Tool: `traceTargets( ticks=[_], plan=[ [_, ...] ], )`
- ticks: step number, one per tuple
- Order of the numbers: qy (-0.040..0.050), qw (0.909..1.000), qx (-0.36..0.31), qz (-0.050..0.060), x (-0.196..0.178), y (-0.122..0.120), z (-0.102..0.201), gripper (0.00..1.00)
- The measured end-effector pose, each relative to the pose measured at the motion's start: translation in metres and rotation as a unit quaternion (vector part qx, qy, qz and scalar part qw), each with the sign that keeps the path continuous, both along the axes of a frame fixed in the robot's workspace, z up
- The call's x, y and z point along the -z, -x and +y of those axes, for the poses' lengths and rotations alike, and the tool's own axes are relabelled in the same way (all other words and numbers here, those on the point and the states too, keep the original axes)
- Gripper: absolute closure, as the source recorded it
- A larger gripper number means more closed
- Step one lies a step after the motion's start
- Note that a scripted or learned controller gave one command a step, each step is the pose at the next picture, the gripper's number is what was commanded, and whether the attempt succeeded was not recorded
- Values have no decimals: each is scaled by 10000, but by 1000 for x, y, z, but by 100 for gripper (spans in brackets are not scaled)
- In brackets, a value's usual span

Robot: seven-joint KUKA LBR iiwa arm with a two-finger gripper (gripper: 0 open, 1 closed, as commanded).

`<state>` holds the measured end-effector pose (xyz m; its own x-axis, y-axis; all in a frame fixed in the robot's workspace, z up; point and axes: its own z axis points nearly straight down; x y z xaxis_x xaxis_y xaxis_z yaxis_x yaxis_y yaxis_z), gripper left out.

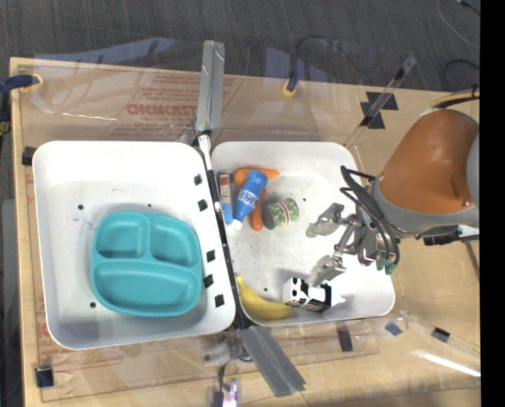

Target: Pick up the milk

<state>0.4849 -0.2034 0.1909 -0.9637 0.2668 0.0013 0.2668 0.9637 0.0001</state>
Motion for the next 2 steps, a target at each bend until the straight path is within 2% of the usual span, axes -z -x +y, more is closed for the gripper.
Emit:
traceTargets(
  ticks=[1,2],
  plan=[
    [28,9894,-1454,-48,-106,6,-3,0],
    [27,9894,-1450,-45,-105,6,-3,0]
  ],
)
